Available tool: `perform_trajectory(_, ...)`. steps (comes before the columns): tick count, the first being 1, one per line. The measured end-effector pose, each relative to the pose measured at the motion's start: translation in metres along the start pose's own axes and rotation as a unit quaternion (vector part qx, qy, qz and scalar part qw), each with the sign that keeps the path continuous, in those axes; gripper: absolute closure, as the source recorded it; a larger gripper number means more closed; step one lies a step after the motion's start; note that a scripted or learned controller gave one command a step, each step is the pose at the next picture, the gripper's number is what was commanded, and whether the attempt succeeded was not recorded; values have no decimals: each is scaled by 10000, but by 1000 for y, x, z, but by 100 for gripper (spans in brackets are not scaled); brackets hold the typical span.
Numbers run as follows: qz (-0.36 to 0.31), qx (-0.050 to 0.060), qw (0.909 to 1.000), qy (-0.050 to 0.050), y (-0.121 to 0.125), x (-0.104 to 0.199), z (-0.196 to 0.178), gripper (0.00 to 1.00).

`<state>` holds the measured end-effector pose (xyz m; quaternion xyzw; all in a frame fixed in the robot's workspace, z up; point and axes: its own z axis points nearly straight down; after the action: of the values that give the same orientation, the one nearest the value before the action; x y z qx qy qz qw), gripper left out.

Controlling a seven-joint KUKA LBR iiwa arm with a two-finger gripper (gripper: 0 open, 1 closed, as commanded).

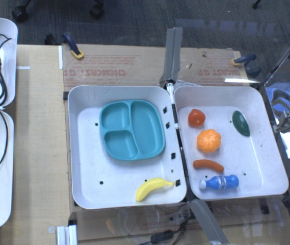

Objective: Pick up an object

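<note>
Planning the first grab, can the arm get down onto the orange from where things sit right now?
Probably yes. The orange sits apart from the tomato and the sausage in the right bin, with nothing over it.

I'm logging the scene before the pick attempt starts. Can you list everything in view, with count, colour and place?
bins: 2, white, side by side on the bench
divided plate: 1, teal, left bin
banana: 1, yellow, left bin, near edge
tomato: 1, red, right bin
orange: 1, orange, right bin, centre
sausage: 1, red-orange, right bin
bottle: 1, blue, lying down, right bin
avocado: 1, dark green, right bin
clamps: 2, blue and yellow, far bench edge
</note>
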<state>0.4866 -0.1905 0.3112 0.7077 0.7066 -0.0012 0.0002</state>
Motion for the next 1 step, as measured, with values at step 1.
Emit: perform_trajectory(1,-17,14,10000,7,-9,67,56,100)
